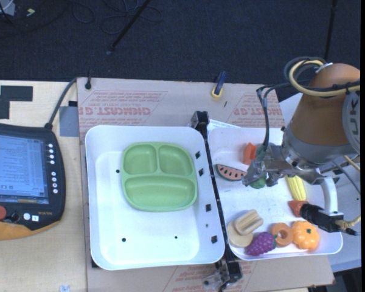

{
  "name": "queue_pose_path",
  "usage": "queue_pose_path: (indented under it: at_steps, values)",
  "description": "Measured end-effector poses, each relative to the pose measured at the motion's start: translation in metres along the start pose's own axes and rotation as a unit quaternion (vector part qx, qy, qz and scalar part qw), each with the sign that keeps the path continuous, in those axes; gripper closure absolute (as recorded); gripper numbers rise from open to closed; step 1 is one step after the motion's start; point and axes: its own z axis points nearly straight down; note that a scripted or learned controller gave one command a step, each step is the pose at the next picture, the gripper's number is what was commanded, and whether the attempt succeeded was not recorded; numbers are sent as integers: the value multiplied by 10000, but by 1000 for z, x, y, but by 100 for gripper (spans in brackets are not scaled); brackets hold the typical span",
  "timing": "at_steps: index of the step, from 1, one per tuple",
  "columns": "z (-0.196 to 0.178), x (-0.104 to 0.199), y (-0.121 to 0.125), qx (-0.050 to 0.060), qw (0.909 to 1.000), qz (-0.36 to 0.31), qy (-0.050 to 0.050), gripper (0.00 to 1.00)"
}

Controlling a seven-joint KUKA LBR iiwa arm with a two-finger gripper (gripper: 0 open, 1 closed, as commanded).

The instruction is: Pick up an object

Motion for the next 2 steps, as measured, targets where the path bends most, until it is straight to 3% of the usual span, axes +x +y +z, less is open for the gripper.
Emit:
queue_pose_path:
  at_steps: [2]
  values:
    - [1, 0, -2, 15, 10000, 14, 1, 100]
